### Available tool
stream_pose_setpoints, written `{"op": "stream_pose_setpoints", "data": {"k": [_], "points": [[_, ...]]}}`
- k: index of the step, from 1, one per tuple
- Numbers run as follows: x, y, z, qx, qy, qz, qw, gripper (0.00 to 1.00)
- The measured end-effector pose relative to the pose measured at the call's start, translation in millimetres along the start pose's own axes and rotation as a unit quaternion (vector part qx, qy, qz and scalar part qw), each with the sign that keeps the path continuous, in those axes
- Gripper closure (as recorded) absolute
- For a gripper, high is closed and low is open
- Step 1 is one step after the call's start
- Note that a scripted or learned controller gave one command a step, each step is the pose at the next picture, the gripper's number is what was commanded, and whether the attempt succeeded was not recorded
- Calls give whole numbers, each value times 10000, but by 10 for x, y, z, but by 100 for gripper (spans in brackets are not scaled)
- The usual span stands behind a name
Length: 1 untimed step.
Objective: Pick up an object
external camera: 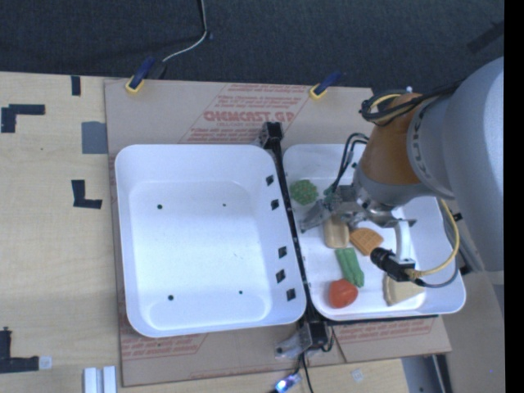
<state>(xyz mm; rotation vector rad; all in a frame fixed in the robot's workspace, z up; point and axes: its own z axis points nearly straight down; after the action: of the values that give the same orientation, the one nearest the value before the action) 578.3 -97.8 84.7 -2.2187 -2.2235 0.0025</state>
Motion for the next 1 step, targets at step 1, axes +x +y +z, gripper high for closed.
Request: {"op": "stream_pose_setpoints", "data": {"k": [1], "points": [[-377,493,-6,-24,-4,6,10000,0]]}}
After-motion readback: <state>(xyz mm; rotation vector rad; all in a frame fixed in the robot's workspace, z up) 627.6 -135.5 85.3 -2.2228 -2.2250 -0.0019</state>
